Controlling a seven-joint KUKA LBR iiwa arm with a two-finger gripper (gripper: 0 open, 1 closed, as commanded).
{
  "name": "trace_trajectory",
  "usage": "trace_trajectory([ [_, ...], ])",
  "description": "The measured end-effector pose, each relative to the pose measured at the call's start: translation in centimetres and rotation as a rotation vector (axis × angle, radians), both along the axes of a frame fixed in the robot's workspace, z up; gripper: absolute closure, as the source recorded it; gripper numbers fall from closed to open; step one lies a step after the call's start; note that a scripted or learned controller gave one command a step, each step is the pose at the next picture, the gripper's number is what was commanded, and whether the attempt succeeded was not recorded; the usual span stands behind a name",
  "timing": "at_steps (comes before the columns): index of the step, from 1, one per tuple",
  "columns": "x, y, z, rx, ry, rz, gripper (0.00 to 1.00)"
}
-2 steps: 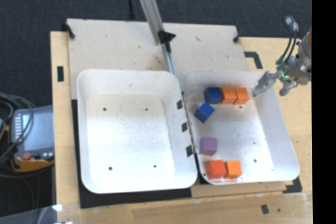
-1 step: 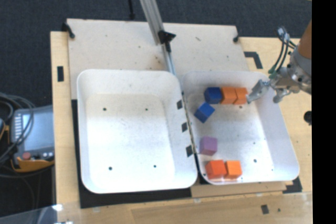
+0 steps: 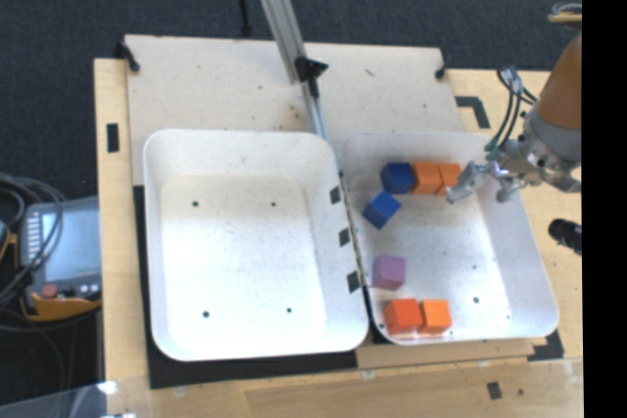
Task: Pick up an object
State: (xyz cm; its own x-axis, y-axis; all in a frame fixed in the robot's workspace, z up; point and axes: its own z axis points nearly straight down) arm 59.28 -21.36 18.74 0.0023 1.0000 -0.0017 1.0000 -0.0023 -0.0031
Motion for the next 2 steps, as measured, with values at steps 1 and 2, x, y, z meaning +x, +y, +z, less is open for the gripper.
trace_trajectory([
  [1,0.4,0.4,-4.4,0.000,0.000,0.002,0.00],
  [2,0.5,0.3,-2.9,-0.001,-0.008,0.001,1.00],
])
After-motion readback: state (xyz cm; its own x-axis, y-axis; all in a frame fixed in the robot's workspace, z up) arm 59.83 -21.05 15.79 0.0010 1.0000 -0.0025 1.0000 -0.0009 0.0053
